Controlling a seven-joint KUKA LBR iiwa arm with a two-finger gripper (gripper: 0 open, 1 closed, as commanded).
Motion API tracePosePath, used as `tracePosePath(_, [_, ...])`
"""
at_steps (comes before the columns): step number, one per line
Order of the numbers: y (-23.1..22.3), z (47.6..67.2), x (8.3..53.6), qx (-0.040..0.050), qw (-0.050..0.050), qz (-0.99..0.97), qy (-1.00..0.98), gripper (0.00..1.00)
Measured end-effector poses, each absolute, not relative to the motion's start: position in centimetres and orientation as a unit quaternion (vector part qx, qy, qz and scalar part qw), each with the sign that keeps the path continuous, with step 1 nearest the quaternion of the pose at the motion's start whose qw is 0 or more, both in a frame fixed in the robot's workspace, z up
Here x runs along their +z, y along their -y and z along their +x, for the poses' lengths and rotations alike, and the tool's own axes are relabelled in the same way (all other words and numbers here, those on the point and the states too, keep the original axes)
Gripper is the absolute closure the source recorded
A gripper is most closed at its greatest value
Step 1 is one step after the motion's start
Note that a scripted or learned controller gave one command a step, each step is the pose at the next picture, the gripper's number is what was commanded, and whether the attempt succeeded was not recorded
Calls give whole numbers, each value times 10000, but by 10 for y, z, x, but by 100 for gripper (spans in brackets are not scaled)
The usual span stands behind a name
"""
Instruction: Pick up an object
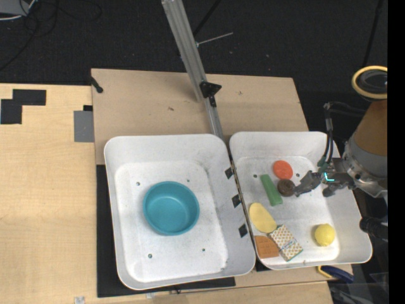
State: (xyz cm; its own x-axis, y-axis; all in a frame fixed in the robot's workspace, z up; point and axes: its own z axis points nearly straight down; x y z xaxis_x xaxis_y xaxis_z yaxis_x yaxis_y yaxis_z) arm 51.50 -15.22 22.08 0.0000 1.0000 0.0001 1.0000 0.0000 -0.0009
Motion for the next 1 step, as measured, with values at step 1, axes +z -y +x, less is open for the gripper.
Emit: tracePosePath(1, [152, 515, 221, 3, 4, -7071, 7071, 0])
